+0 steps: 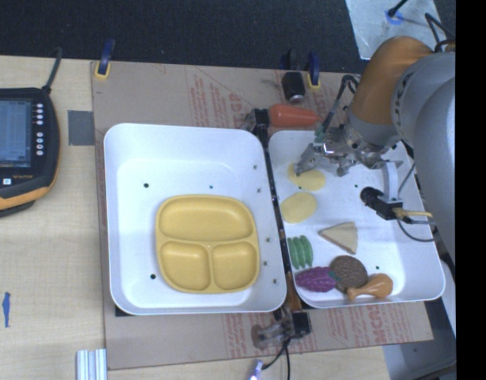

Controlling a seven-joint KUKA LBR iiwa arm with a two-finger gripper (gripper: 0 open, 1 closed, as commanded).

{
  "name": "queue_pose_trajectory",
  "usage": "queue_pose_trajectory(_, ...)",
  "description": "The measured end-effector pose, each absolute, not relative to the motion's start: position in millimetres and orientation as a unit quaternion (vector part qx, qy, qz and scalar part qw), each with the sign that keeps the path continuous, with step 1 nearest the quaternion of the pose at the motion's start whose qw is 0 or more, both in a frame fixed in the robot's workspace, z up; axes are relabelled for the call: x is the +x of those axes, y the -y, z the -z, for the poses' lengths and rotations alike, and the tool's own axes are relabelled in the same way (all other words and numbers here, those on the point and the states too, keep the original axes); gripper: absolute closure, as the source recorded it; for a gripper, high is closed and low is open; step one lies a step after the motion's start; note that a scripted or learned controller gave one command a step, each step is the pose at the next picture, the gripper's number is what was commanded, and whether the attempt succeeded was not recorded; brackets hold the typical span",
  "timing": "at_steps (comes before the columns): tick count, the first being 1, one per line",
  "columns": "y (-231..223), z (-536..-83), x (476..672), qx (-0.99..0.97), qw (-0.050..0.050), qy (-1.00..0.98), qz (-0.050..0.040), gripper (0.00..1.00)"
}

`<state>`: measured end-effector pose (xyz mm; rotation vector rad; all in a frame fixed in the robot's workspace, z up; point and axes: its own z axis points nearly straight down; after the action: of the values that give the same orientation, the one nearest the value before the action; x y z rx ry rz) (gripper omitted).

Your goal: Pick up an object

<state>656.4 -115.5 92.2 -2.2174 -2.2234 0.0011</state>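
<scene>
My gripper hangs low over the far left part of the right bin, just above a pale yellow flat piece. A second yellow oval piece lies just in front of it. Further forward in the same bin are a green bean pod cluster, a beige wedge, a purple piece, a brown round patty and a tan drumstick. I see nothing lifted off the bin floor.
The left bin holds a yellow divided plate. An orange carrot-shaped item lies behind the bins' far rims. A tablet-like pendant rests at the far left. The grey arm covers the right bin's far right side.
</scene>
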Motion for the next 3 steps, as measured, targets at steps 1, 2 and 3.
queue_pose_trajectory(1,103.8,-91.4,579.7,-0.706,0.002,0.708,-0.0018,0.0)
queue_pose_trajectory(2,92.4,-92.2,656.5,-0.706,0.001,0.708,-0.0003,0.0)
queue_pose_trajectory(3,156.4,-136.3,656.4,-0.707,0.001,0.708,-0.0004,0.0)
